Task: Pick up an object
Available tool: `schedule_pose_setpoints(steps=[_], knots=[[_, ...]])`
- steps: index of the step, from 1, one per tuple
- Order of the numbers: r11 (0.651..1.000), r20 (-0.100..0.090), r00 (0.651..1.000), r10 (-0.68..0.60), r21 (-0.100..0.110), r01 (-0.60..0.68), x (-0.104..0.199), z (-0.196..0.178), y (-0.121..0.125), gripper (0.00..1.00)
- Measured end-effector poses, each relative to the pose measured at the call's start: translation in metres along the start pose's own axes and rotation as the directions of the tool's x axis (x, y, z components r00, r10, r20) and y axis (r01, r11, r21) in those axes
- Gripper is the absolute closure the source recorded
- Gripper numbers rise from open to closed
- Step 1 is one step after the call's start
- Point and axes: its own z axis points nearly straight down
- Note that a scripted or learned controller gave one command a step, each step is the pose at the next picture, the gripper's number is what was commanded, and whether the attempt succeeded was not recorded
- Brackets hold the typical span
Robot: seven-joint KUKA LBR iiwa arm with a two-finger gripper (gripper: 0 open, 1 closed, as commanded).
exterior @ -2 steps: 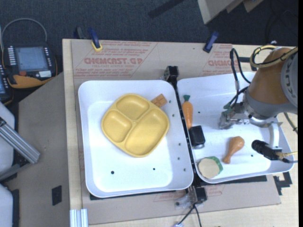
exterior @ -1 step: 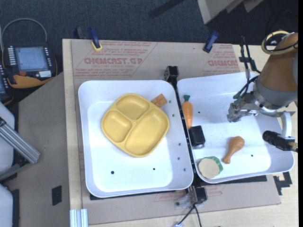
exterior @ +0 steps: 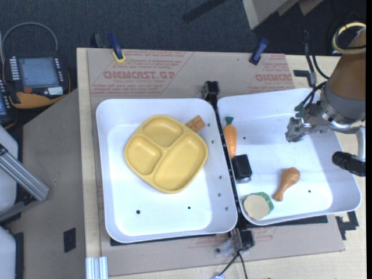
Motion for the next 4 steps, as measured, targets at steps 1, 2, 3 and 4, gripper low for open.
schedule_pose_setpoints(steps=[1,2,3,4], knots=[[1.000,-0.001,1.000,0.000,0.002,0.000,0.000,-0.020,0.001,1.00],[1.000,-0.005,1.000,-0.005,0.007,0.005,0.056,-0.029,-0.005,1.00],[1.000,-0.005,1.000,-0.004,0.007,0.004,0.100,-0.028,0.001,1.00],[1.000,-0.005,1.000,-0.005,0.011,0.005,0.153,-0.018,0.002,1.00]])
